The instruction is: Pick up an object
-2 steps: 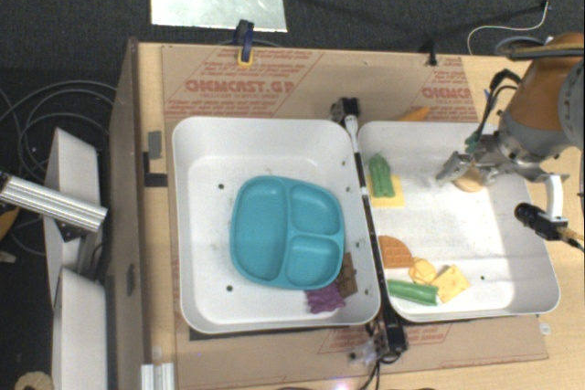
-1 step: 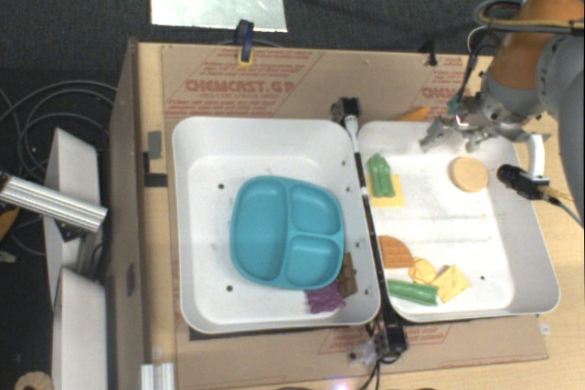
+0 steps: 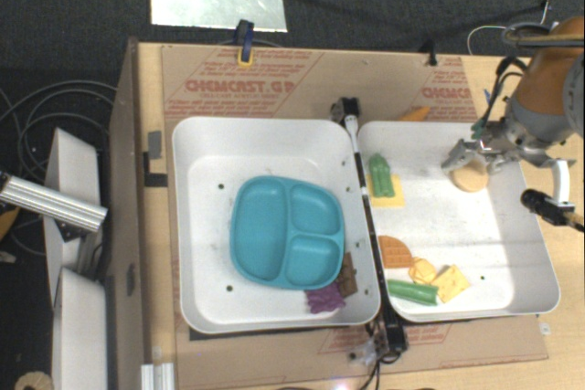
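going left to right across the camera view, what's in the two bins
blue divided plate → purple toy → green block on a yellow piece → yellow wedge → tan round piece under the gripper

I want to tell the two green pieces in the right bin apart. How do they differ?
The upper green piece lies near the bin's left wall, running up the picture, on a yellow slab. The lower green piece lies near the front edge, running across, beside a yellow chunk and looks darker. Both are elongated, green and apart from the gripper.
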`<state>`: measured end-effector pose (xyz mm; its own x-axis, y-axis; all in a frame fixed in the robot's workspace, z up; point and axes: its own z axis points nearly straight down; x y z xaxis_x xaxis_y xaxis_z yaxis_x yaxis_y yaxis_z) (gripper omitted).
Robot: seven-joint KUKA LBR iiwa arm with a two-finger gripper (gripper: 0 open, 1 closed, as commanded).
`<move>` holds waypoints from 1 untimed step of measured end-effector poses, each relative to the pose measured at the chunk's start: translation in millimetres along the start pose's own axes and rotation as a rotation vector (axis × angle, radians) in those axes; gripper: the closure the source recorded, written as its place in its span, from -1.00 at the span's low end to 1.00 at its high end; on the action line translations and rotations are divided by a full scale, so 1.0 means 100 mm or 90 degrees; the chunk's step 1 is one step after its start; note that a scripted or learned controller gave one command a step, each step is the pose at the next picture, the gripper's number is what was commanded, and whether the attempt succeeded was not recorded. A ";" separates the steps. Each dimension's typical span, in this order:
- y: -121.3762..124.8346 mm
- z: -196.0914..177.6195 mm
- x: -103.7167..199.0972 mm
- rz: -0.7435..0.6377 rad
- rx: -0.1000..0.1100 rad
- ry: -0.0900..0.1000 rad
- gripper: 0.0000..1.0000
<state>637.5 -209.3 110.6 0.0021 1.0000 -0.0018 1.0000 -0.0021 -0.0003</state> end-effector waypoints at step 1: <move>0.03 -0.12 0.03 -0.004 -0.004 0.000 1.00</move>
<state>640.7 -206.8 122.9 -0.0038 1.0000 -0.0023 1.0000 0.0038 0.0067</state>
